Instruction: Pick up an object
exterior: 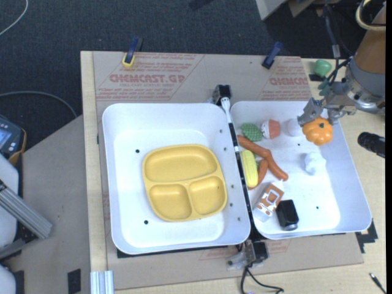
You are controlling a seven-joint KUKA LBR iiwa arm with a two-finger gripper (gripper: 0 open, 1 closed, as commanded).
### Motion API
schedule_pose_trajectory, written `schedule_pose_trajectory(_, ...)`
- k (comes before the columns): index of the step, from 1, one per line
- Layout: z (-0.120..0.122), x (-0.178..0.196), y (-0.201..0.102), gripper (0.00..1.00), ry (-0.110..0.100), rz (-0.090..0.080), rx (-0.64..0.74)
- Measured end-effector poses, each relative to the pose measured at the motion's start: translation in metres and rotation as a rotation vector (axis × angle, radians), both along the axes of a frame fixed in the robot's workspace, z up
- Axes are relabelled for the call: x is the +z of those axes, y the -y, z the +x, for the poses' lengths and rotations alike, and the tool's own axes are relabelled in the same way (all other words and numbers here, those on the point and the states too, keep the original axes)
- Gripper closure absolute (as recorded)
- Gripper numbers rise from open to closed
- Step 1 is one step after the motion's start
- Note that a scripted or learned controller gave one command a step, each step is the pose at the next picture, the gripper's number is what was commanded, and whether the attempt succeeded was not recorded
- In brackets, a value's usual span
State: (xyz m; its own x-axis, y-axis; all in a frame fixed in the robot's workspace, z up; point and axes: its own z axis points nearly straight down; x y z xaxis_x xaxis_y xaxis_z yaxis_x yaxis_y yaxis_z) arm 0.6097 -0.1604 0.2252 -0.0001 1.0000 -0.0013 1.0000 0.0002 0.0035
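Bench board point(184, 72): red print is seen twice on the brown sheet under the bins; the left print can be read roughly as "CHEMCAST GP", the right one is partly covered and cannot be read.
Clamps point(130, 52): two are fixed at the far edge of the board, one with a yellow tip.
Left bin point(116, 164): a yellow divided tray point(182, 181) with three compartments is held in it.
Right bin point(343, 195): several small items are held in it.
Gripper point(317, 116): it is placed over the far right part of the right bin; an orange pumpkin-like toy point(318, 131) is seen between and just below the fingers, apparently gripped.
Other items: a green piece point(251, 131), a small red-and-white figure point(270, 127), orange carrot-like sticks point(264, 158), a yellow corn cob point(248, 167), a white lump point(312, 162), a brown-and-white patterned box point(268, 199) and a black block point(286, 214) are spread across the right bin.
Box marking: a white pattern is shown, but no words can be read.
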Motion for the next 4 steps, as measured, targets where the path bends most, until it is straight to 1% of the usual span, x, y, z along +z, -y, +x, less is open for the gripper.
schedule_pose_trajectory(1,-0.002,0.009,-0.057,1.0,-0.004,0.004,0.005)
schedule_pose_trajectory(2,-0.011,0.016,-0.107,1.0,-0.006,0.004,0.005)
schedule_pose_trajectory(3,-0.014,0.009,-0.151,1.0,-0.007,0.004,0.005)
schedule_pose_trajectory(4,-0.022,-0.008,-0.211,1.0,-0.008,0.004,0.006)
